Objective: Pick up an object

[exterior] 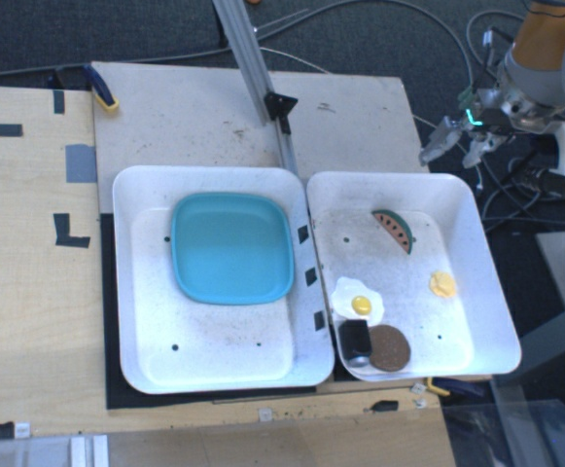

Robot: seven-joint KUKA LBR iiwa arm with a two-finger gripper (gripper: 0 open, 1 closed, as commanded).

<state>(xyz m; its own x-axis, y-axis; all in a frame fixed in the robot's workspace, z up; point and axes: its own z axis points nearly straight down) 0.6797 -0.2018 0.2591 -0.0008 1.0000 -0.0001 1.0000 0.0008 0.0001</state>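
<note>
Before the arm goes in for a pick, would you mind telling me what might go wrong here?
1. The black block, brown disc and fried egg crowd together at the right bin's near-left corner, so a grasp there may catch two or hit the wall.
2. The watermelon slice and small yellow piece look flat, so they may slip.

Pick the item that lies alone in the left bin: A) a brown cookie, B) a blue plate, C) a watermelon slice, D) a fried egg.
B: the blue plate sits by itself in the left bin, while the watermelon slice, fried egg and brown cookie all lie in the right bin.
</note>
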